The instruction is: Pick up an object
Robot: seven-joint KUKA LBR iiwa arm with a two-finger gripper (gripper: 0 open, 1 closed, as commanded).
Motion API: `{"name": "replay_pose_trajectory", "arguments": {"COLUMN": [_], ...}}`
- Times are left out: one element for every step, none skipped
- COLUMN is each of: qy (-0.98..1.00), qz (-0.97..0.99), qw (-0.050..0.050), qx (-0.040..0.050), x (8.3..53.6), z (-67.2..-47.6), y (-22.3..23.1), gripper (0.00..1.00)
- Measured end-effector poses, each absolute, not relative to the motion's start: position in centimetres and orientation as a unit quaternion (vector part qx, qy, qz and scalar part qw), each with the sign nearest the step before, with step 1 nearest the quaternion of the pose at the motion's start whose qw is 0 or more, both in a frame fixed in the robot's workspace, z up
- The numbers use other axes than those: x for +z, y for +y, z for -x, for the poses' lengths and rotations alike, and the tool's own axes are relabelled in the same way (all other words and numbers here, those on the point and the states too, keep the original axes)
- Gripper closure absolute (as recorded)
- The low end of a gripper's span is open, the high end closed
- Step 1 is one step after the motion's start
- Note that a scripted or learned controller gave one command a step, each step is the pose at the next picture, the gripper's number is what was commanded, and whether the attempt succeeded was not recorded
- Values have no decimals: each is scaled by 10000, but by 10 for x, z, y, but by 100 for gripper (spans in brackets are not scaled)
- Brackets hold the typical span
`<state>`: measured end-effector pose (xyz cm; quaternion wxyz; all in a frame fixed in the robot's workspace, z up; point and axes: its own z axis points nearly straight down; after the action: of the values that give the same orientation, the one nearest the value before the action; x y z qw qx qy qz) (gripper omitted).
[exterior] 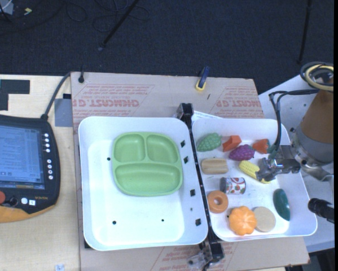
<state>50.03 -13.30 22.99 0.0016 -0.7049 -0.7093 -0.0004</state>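
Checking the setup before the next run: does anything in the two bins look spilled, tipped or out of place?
Nothing stands out. The toy foods lie loose inside the right bin, none over its rim, and the green divided plate sits flat in the left bin. The pincer is down by the yellow corn.

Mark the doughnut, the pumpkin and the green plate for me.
doughnut (218, 201): camera view, on its ring beside the hole.
pumpkin (242, 220): camera view, middle of its top.
green plate (146, 164): camera view, on the ridge between its compartments.

A green plate (146, 164) lies in a white bin (95, 208); the pumpkin (242, 220) is orange.
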Motion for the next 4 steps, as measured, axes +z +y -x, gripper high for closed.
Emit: {"name": "replay_pose_trajectory", "arguments": {"qy": [-7087, -7089, -7087, -7075], "qz": [7056, 7053, 7055, 7067], "qw": [26, 15, 17, 24], "qx": [6, 0, 7, 21], "x": [220, 232, 236, 217], "z": [-509, -509, -514, -510], "y": [-84, -35, 14, 25], "gripper": [100, 100, 100, 100]}}
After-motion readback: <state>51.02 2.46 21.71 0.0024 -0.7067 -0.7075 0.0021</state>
